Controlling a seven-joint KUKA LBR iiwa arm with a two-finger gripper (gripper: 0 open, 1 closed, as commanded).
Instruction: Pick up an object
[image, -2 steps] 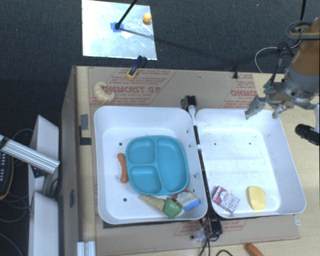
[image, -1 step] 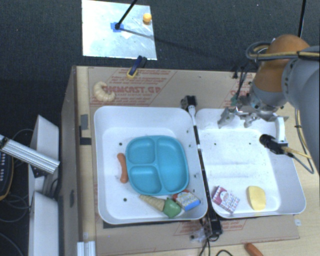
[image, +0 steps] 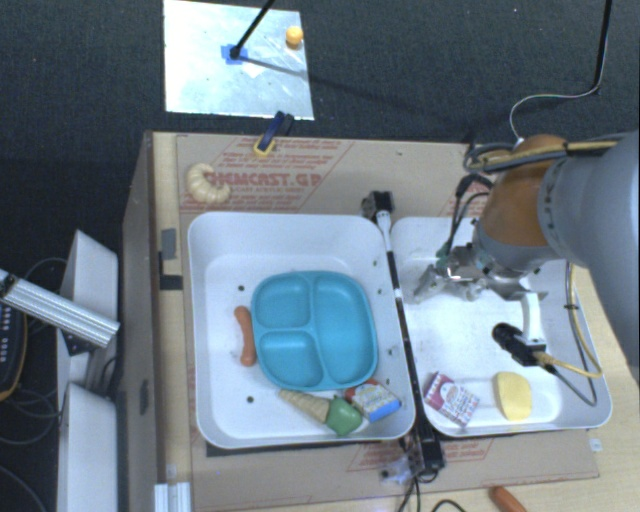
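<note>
Camera view, claw (image: 447, 278): low over right bin (image: 430, 235), upper-left part; finger state cannot tell
Nearest objects: red-white packet (image: 451, 399) and yellow block (image: 514, 395), near front wall, well toward camera from claw
Packet axis: roughly diagonal

A red-and-white packet (image: 452, 399) and a pale yellow lump (image: 514, 395) lie flat, near each other, along the right bin's (image: 420, 232) front edge.
</note>
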